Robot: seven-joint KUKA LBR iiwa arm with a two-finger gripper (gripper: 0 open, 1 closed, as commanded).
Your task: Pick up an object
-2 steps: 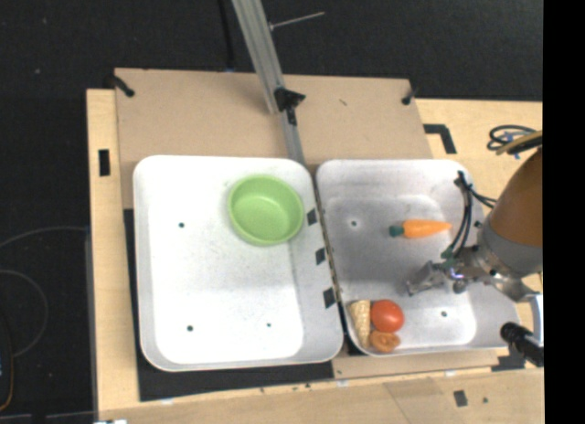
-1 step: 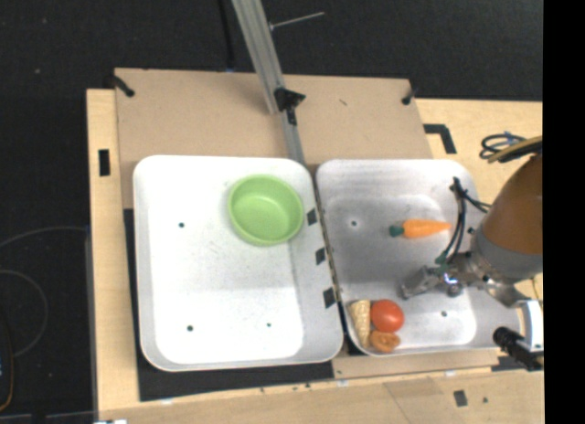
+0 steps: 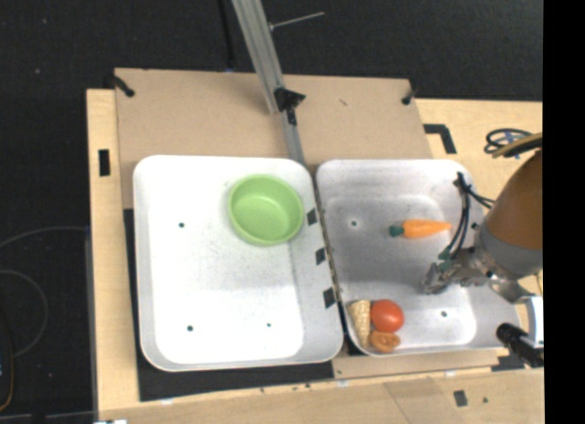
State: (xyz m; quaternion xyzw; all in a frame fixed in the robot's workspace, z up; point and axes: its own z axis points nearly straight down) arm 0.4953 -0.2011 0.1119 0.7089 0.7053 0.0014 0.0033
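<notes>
Starting at the left, a green bowl (image 3: 266, 210) is seen in the left bin (image 3: 174, 322), well left of the carrot (image 3: 420, 228). The carrot is found in the right bin (image 3: 366, 185). A red tomato (image 3: 387, 314) is placed below the carrot. The claw (image 3: 439, 280) is set low, just right of the carrot and below it; how wide it is cannot be told.

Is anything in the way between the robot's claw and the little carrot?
Nothing visible is. The gripper is over the right bin, and the carrot lies a little above it in the picture, with bare bin floor between them. The tomato sits off to the other side, near the bin's front edge.
</notes>
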